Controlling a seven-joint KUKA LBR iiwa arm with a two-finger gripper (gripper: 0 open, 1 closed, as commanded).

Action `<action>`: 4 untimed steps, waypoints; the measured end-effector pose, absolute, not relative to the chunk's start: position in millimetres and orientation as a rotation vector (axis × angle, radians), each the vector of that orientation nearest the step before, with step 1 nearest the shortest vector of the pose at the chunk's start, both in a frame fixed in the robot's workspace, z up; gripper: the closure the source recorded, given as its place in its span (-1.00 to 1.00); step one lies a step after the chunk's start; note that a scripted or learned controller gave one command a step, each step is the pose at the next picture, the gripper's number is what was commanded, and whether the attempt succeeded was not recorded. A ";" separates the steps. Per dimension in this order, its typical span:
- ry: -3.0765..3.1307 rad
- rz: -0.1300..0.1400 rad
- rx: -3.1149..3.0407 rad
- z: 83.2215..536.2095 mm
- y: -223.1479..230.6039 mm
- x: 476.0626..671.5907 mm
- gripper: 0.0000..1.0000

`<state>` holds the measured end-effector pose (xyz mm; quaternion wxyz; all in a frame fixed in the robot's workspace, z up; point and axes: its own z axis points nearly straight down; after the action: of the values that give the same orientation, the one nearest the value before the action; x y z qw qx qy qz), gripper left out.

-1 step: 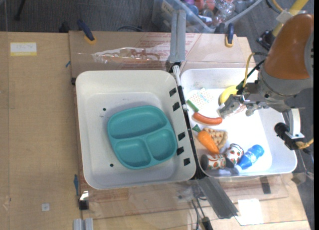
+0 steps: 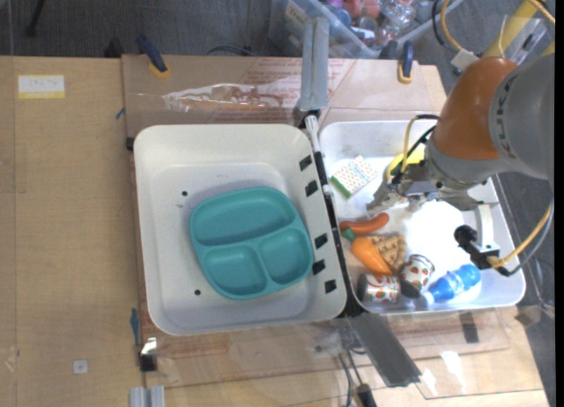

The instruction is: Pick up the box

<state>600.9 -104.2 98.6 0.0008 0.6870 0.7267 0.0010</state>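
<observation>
The end effector [image 2: 385, 196] hangs low inside the right bin [image 2: 502, 295], at the end of the grey arm [image 2: 520, 123] with its orange band, which reaches in from 3 o'clock. Whether it is open or closed cannot be told from this view; nothing shows between its tips. The box [image 2: 354, 176], a small flat carton with a green and white dotted pattern, lies on the bin floor at about 10 o'clock from the end effector, near it but apart, close to the divider between the two bins. At 6 o'clock from the end effector lies a red chili-shaped toy [image 2: 366, 223], and just beyond that an orange carrot-shaped toy [image 2: 370, 254] touching a waffle-like brown piece [image 2: 388, 244]. Farther on toward 6 o'clock, along the bin's near wall, sit a red and white patterned item [image 2: 381, 288], a rounded patterned item [image 2: 417, 270] and a blue bottle [image 2: 454, 283] lying on its side. At 9 o'clock, well apart, the left bin [image 2: 167, 159] holds a teal divided plate [image 2: 251, 240] with three compartments. Both bins rest on the wooden surface [image 2: 62, 220]. At 12 o'clock, beyond the surface, stands a clear tub [image 2: 300, 0] of mixed objects.
</observation>
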 end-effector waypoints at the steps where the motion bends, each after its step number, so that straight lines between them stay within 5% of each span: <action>1: 2.309 0.021 2.123 93.1 -207.5 649.6 -1.00; 2: 2.196 0.013 2.232 91.5 -105.0 592.4 -1.00; 3: 2.220 0.000 2.225 98.9 -181.3 558.7 -1.00; 4: 2.266 0.001 2.190 91.1 -204.5 668.9 -1.00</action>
<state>668.9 -204.5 91.1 -0.0046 0.6949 0.7191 0.0003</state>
